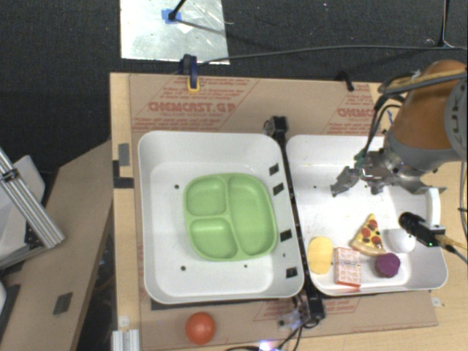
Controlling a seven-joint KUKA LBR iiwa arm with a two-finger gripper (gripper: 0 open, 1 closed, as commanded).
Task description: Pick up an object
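The right bin [307, 159] holds four small toys along its near edge: a yellow piece [319, 254], a red-and-white packet [347, 266], a pizza slice [368, 235] and a purple ball [387, 265]. The left bin [157, 196] holds a green divided plate [229, 216]. An orange ball [199, 327] lies outside the bins, on the cardboard in front.

The gripper [356, 178] hangs over the middle of the right bin, well apart from the toys. Its fingers are spread, and nothing sits between them.

Handling (judged from appearance): all four toys look light and rigid, probably moulded plastic with smooth, somewhat slippery faces. None looks fragile.

- Pizza slice: lies flat, tip pointing to the far side of the bin, crust toward the near side. The long axis runs tip to crust. Take hold across the two straight sides, near mid-length.
- Packet: long axis runs roughly near-to-far. It sits just beside the yellow piece, so finger clearance on that side is tight.
- Purple ball: no preferred axis, and likely to roll when nudged.
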